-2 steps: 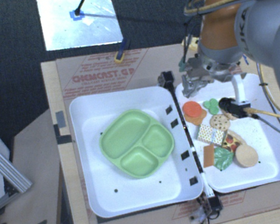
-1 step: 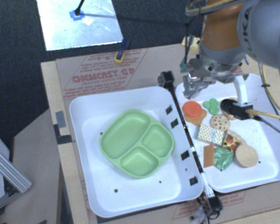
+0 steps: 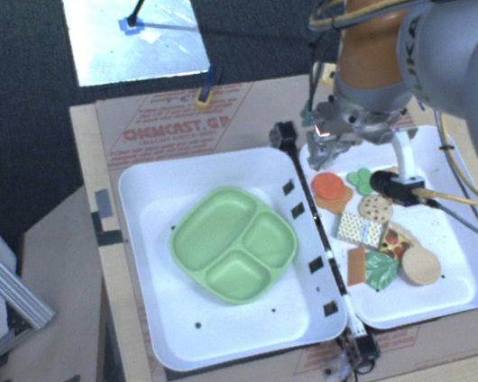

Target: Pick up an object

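The gripper (image 3: 322,154), its grip state impossible to tell, is hovering by the crowded toys (image 3: 377,234), risking a glancing miss.

- I see a heap of small toy foods (image 3: 377,234) in the right bin (image 3: 475,281), toward its left side.
- An orange round piece (image 3: 330,188) lies at the heap's top, a green one (image 3: 361,180) just beside it.
- A checkered square (image 3: 358,228), green leaf (image 3: 381,268) and tan disc (image 3: 421,267) lie lower down.
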Controlling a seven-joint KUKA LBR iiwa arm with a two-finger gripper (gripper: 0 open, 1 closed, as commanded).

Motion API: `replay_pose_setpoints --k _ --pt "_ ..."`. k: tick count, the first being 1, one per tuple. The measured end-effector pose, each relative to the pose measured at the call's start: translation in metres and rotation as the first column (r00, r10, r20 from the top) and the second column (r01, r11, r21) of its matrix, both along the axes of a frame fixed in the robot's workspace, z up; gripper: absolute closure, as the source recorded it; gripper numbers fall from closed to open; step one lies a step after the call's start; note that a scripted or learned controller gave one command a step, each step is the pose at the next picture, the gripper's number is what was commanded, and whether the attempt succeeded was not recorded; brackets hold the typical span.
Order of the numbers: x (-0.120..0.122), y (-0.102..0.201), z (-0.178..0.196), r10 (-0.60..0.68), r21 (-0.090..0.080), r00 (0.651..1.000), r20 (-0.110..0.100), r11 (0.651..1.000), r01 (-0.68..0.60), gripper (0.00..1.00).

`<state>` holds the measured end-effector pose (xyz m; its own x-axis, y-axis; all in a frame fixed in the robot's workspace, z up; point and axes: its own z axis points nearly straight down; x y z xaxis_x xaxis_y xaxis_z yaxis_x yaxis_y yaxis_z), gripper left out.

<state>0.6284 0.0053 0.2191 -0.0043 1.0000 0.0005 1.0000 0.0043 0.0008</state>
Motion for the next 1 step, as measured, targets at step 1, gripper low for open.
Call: replay_pose_setpoints --k 1 --pt "0.0059 -0.0026 -0.0043 -0.001 0.000 1.000 0.002 1.000 0.001 1.00"
